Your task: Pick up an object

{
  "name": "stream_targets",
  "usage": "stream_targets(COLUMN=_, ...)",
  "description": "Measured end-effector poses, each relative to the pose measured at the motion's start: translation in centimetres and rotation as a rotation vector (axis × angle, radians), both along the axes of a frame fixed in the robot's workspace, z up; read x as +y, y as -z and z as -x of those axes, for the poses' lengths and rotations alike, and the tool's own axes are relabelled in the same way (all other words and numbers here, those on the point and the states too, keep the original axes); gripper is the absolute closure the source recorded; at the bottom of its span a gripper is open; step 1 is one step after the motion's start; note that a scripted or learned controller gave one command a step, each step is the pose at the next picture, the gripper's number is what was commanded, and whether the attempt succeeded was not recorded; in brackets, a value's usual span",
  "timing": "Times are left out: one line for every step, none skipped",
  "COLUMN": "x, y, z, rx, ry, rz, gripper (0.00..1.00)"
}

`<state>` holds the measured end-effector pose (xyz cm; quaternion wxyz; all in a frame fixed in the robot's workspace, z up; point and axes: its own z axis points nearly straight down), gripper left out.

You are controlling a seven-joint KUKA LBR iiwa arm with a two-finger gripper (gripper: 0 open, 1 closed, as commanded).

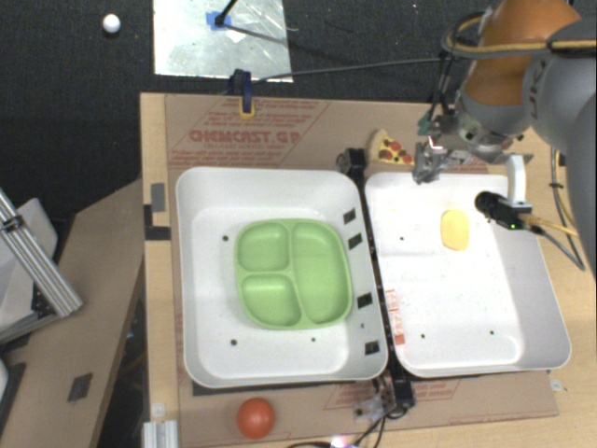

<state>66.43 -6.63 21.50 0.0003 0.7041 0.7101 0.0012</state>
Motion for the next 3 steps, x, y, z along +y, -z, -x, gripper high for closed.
stream_targets(x=5.1, y=-1.2, z=0.4, rx=-0.001, ry=-0.002, rz=0.000, gripper=1.00)
stream_targets(x=10.1, y=-2.2, z=0.5, rx=0.000, ry=-0.001, rz=0.000, gripper=1.00)
stream_targets(x=16.3, y=-1.3, z=1.1, rx=0.000, ry=-0.002, rz=-0.001, gripper=1.00)
